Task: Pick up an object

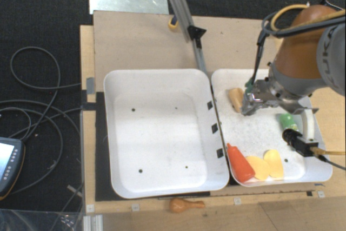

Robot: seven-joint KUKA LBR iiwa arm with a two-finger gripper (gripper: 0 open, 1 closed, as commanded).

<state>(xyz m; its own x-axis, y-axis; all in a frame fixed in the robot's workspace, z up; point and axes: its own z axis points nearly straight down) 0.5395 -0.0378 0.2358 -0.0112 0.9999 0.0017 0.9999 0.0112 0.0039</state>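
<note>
The arm reaches in from the right and its end effector [250, 106] sits low over the right-hand bin [270, 184], in the upper left part of that bin. A tan, rounded object [235, 99] lies just beside the tip, on its left, close enough that the two may be touching. From where I stand, nothing confirms that the object is being gripped, and the wrist housing hides the working end, so I cannot tell whether the end effector is released or clenched.

Other candidates lie toward the front of the same bin: an orange-red piece [239, 163] against the left wall, two pale yellow pieces [267, 166] beside it, and a green item [286, 119] near the right wall. The left-hand bin [116, 84] holds nothing that I can make out. A small orange object [185, 204] rests on the worktop [135, 40] in front of the bins.

Step in hand, by my judgement: the approach to a grasp on the tan object, not yet a lift. The next move calls for centring the tip over the object instead of beside it, then closing and raising straight up. An off-centre closure would likely push the object toward the dividing wall.
</note>
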